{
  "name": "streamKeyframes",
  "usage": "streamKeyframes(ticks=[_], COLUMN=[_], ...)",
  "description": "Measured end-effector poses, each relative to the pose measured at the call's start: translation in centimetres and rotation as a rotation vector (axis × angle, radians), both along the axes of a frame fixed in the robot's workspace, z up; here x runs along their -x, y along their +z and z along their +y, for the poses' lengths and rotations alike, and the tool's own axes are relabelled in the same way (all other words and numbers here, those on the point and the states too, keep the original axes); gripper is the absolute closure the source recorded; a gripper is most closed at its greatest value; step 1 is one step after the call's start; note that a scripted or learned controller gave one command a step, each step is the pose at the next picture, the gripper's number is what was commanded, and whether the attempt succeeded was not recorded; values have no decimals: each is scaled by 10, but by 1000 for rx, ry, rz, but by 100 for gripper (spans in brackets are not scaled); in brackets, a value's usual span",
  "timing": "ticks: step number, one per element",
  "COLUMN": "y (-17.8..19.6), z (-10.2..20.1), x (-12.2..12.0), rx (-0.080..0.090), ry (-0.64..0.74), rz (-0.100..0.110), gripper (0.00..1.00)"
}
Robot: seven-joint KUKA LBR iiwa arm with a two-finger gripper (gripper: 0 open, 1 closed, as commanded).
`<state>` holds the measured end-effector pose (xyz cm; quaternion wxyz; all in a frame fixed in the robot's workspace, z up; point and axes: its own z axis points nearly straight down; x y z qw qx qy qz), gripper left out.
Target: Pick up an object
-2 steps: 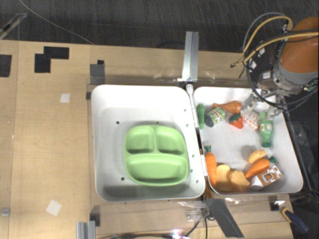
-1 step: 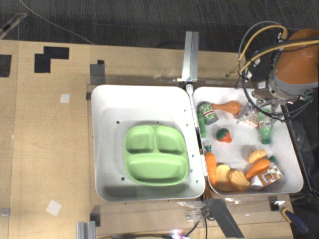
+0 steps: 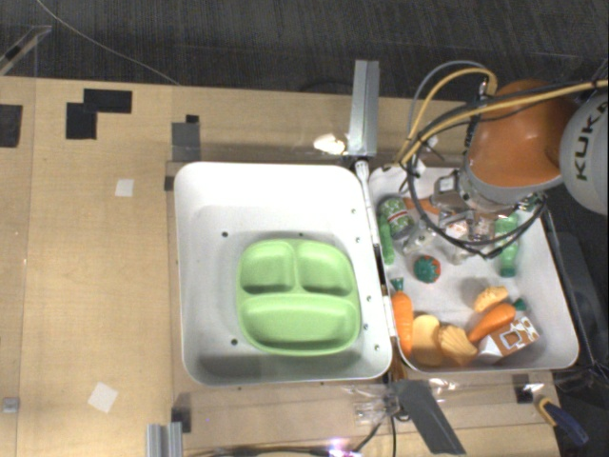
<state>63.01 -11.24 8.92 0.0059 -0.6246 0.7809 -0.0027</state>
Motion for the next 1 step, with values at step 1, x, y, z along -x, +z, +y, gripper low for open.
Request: streamKeyframes(ticks=[1], y=[2], z=[-32], x=[103], rx=[5], ry=[16], rz=[0], gripper=[0])
